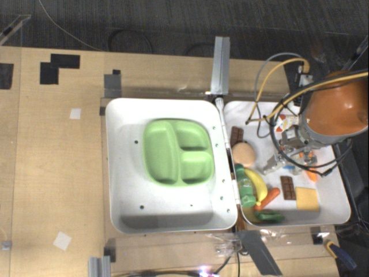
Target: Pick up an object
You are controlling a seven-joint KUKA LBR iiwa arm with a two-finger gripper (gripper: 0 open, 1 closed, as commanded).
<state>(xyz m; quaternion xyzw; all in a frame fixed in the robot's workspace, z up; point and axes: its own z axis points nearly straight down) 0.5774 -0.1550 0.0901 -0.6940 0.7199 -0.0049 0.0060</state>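
Resting: smooth green 3-compartment tray (176, 151), white bin (124, 206).

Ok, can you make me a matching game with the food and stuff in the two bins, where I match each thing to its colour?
Things:
1. tray
2. banana
3. carrot
4. cheese

Colours and places:
A. orange, right bin, just under the yellow curved fruit
B. pale green, alone in the left bin
C. pale yellow block, near the right bin's front right corner
D. bright yellow, by the wall between the bins

Pairs: 1-B, 2-D, 3-A, 4-C
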